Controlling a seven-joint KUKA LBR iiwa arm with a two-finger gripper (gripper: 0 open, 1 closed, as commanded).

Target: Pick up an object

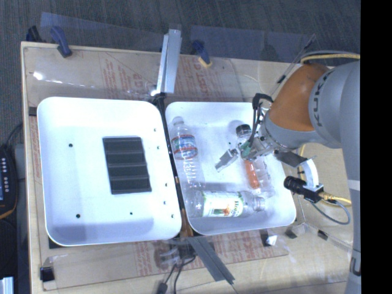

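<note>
Bottles (184, 149) (225, 204) crowd right bin (202, 115) — end effector (236, 155) above orange-filled one (256, 174).

— What colours sit in the right shallow white bin (278, 216)?
— A clear plastic bottle with a red-blue label (184, 149), a clear bottle with a green-white label (225, 204), and a clear orange-tinted bottle (255, 175).
— Left of it?
— A white bin (61, 164) bearing a ribbed black rectangular pad (127, 165).
</note>
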